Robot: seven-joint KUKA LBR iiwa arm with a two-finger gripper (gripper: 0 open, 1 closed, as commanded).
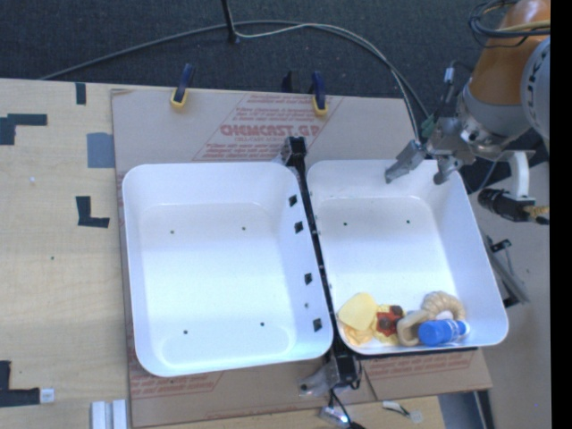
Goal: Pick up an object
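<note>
Several small objects lie bunched in the right bin's [357, 213] near corner: a yellow piece [357, 315], a red and orange item [388, 322], a tan ring-shaped toy [441, 305] and a blue bottle-like thing [438, 332]. My gripper [417, 172] hangs over the far right edge of that bin, well away from the pile. Its two grey fingers [399, 168] are spread apart, with nothing between them.
The left bin [210, 195] sits beside the right one, with a black divider clip strip [306, 231] between them. Both rest on a cardboard sheet [255, 128] held by blue and yellow clamps [181, 88]. A cable [357, 43] runs behind the bins.
</note>
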